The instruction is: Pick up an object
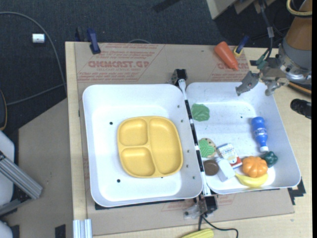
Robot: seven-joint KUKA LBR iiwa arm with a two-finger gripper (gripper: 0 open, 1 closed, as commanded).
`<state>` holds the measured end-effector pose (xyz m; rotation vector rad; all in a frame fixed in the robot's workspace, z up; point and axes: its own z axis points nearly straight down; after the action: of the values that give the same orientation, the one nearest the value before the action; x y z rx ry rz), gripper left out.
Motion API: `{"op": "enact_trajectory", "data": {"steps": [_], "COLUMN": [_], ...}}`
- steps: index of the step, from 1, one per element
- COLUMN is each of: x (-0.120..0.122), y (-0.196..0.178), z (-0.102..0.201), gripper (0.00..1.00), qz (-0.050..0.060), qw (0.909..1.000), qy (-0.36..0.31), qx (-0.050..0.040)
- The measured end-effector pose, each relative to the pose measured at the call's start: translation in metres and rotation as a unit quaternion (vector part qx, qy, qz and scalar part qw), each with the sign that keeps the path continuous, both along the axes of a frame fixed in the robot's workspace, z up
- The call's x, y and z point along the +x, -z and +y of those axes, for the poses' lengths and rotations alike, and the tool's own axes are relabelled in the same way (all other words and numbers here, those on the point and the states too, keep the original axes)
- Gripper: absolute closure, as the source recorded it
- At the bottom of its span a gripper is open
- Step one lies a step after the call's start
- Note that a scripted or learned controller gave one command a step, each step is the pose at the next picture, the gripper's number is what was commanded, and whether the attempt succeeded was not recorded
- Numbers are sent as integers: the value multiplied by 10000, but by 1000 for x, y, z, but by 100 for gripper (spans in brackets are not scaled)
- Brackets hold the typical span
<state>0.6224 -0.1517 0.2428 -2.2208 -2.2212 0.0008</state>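
My gripper (258,87) hangs over the back edge of the right bin (283,133), fingers spread open with nothing between them. Well in front of it in that bin lie a green leafy piece (200,112), a blue bottle (259,131), an orange pumpkin (254,166), a yellow banana (250,181), a small dark green item (270,158), a brown round piece (211,167), a round patterned disc (207,147) and a small white and red box (229,155). The gripper touches none of them.
The left bin (99,133) holds a yellow divided plate (148,146). An orange carrot-shaped object (226,55) lies on the board behind the right bin. A blue clamp (92,41) sits at the board's back left corner.
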Motion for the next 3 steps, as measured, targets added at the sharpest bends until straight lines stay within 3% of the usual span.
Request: {"op": "enact_trajectory", "data": {"steps": [1,2,3], "x": [43,17,-10], "y": [117,158,157], "z": [-49,-53,-63], "gripper": [0,0,0], "qz": [5,5,-4], "qw": [10000,10000,10000], "qy": [3,1,-14], "qx": [-6,0,27]}}
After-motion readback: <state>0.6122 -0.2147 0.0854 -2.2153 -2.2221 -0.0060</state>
